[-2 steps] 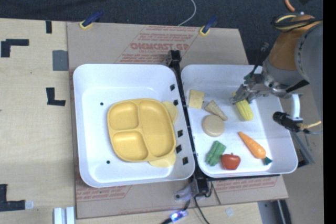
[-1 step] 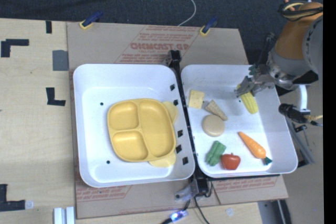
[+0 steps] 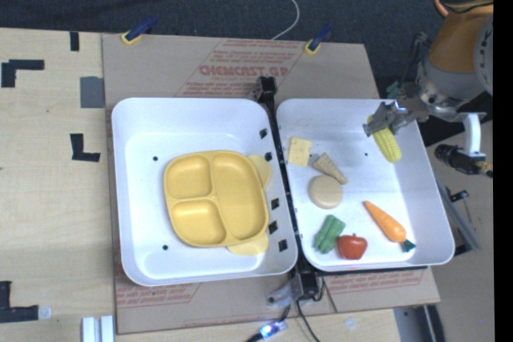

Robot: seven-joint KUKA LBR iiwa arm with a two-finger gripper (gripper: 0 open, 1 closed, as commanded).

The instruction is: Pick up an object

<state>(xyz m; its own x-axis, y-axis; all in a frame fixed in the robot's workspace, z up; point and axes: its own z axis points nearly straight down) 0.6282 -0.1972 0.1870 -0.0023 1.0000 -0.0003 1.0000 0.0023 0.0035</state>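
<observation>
Reaches in from the right of the frame with the grey two-finger gripper [image 3: 390,121], set right at the upper end of the yellow plastic corn cob [image 3: 389,146]. Lies by the right wall of the right-hand shallow white bin [image 3: 425,252], upper right corner, apart from the orange plastic carrot [image 3: 385,222] and round beige disc [image 3: 325,191], so probably chosen as the easy, uncrowded target. Cannot tell whether clamped on the cob or merely touching it.
</observation>
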